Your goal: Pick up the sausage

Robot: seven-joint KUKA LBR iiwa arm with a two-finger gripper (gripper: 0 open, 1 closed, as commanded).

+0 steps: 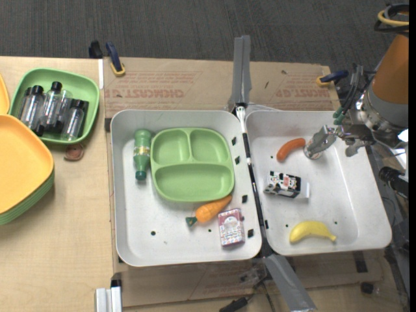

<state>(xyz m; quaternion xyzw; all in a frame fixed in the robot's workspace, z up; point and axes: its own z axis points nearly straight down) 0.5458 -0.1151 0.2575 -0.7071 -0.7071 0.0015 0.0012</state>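
The sausage [290, 148] is a short orange-red link lying at a slant in the upper part of the right bin [364, 207]. My gripper [335, 144] hangs over the same bin's upper right, just to the right of the sausage. It is open, with one grey finger [316, 143] close beside the sausage's right end and the other finger [355, 147] farther right. Nothing is between the fingers.
The right bin also holds a black and white box [284, 185] and a banana [312, 231]. In the left bin [127, 239] lie a green divided plate [192, 164], a green bottle [141, 153], a carrot [209, 211] and a pink packet [230, 227]. A green tray of bottles [55, 106] and orange plates [23, 168] sit far left.
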